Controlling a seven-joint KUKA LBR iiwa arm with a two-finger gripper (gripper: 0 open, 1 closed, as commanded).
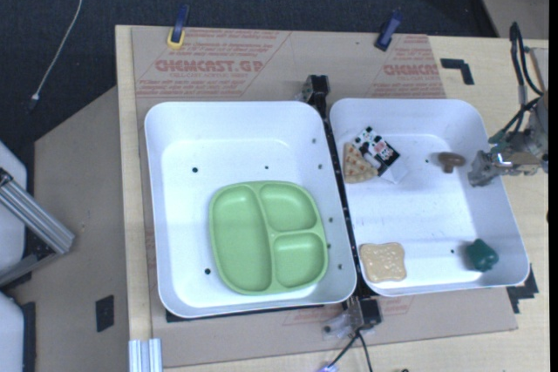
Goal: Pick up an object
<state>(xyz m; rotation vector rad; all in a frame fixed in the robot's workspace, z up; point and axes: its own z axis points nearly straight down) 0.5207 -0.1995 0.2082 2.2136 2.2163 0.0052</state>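
The right bin (501,205) holds several small objects. A black-and-white piece (377,148) lies at its left beside a tan waffle-like wedge (355,161). A small brown object (450,159) sits in the upper right part. A beige toast slice (383,261) lies near the front wall, and a dark green lump (480,254) rests in the front right corner. My gripper (485,169) reaches in over the bin's right rim, just right of the brown object and above the green lump. Nothing shows in its grasp.
The left bin (170,187) holds a light green divided plate (267,235). A black clamp (316,88) joins the bins at the back and another (364,310) at the front. Blue clips (388,29) pin the cardboard base along its far edge.
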